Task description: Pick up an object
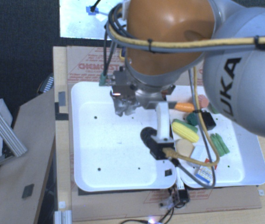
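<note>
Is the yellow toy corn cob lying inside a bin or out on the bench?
Inside: the yellow toy corn cob lies flat on the floor of the right-hand white bin, beside a green ridged piece.

Corn (184,130) before carrot (184,107), same bin (244,164)

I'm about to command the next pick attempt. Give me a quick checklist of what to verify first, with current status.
1. Gripper above a target: not ok. It hangs over the left bin, with no object seen beside it.
2. Objects to pick: ok. A corn cob, a carrot and green pods lie in the right bin.
3. Corn cob clear of neighbours: not ok. A pale wedge sits right against it.
4. Gripper already carrying something: cannot tell. The arm hides most of it.
5. Right bin fully in sight: not ok. The arm covers its far part.
</note>
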Tool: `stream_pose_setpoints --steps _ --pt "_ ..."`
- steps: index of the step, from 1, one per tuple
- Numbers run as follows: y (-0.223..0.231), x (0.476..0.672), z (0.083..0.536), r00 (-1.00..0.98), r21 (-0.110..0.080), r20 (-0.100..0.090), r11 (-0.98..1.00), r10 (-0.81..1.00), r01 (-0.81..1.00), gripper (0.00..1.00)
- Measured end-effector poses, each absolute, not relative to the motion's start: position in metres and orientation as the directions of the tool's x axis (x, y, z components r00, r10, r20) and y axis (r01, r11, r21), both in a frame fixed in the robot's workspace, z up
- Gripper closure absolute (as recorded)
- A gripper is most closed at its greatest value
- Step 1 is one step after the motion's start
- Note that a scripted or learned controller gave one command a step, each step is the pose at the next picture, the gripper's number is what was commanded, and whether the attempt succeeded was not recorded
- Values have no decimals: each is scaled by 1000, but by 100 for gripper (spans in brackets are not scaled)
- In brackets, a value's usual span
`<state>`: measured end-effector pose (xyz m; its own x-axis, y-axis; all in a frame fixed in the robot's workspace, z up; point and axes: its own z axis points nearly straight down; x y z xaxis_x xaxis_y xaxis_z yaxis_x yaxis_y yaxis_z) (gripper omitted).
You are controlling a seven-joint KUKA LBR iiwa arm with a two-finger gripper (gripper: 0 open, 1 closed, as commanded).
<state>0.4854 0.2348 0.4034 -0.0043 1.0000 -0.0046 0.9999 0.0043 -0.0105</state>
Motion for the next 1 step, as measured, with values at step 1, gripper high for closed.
stream_pose_setpoints --steps 1 --pt "234 487 542 -5 16 8 5 1000 1000 100"
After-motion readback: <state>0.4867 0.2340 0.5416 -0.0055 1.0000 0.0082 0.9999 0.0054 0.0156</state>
